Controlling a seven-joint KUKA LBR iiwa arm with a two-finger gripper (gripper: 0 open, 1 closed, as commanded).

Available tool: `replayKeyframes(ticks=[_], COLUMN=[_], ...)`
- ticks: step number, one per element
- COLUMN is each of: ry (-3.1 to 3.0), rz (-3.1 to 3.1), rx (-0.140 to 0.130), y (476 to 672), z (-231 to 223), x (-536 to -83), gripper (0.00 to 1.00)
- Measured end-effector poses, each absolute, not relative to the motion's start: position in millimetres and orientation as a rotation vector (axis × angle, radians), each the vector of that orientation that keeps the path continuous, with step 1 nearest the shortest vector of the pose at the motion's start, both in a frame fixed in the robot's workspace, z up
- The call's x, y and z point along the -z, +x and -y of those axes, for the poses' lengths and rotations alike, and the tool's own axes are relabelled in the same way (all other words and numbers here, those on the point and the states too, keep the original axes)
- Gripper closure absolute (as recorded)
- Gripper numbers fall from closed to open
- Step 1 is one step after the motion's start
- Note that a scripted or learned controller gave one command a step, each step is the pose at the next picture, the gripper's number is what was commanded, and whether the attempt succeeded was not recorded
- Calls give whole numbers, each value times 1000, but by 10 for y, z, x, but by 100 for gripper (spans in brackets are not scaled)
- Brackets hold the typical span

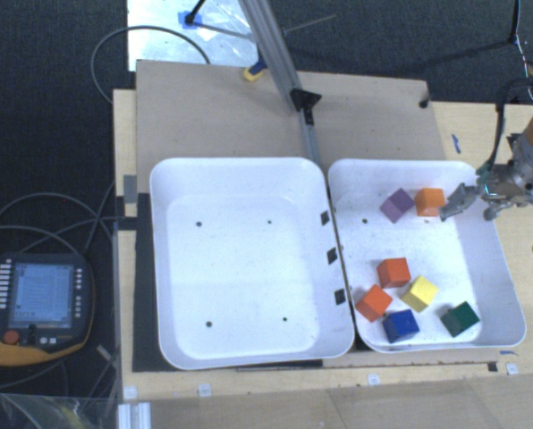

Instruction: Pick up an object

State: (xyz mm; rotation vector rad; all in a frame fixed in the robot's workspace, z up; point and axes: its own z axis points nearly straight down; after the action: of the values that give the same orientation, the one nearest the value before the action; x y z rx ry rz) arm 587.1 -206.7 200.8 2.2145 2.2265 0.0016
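Several small cubes lie in the right bin. A purple cube and an orange cube sit side by side near its far wall. Nearer the front are a red-orange cube, another orange cube, a yellow cube, a blue cube and a dark green cube. My gripper hangs over the right bin's far right part, just right of the orange cube by the far wall. Nothing is seen held in it.
The left bin adjoins the right one along a shared middle rim. A slanted metal pole crosses the bench's back. A teach pendant with cables lies on the floor at the left.
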Motion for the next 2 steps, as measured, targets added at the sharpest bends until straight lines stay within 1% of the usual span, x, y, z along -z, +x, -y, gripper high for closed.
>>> replayKeyframes(ticks=[1, 2], ry=[2214, 2216], rz=[-2226, -2229], rx=[-1, 1], y=[5871, 5846], z=[2068, 1971], x=[-2009, -1458], gripper=[0, 0])
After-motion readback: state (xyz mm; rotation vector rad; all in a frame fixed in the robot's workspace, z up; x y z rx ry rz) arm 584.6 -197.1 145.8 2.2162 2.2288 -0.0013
